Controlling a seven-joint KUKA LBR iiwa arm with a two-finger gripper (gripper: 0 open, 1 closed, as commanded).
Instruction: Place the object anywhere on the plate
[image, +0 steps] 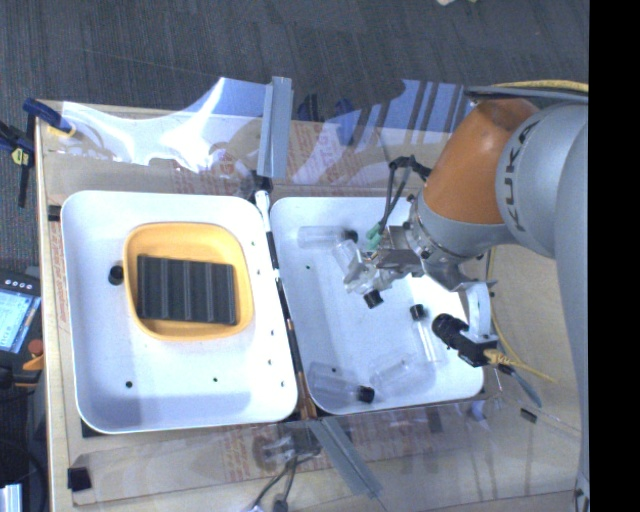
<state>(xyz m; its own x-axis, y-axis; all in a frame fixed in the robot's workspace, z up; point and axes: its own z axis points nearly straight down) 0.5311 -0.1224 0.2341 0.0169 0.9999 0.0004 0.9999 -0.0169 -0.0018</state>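
**Pick first, plate later**

The arm (500, 180) reaches over the right bin (330, 215), and its gripper (372, 270) hangs low near that bin's middle. Whether the jaws are apart or together I cannot tell; the wrist and cables hide them from this slant.

The plate (188, 240) (yellow rim, dark ribbed centre) lies in the left bin (90, 370), well apart from the gripper. Nothing rests on it, so the task looks barely begun.

The likely objects are clear plastic vials with dark caps, all in the right bin: one (322, 237) just beyond the gripper toward the bin's far edge, another (338, 384) near its front edge, a third (400, 372) beside that. Which one is meant is unclear, and nothing visibly sits between the jaws.

To do the step well, I judge:
- Settle on the vial nearest the gripper.
- Close across its width, not along it (clear round plastic will slip and roll).
- Lift clear of both bin walls before crossing.
- Release low over the plate's ribbed centre, so it does not roll off.
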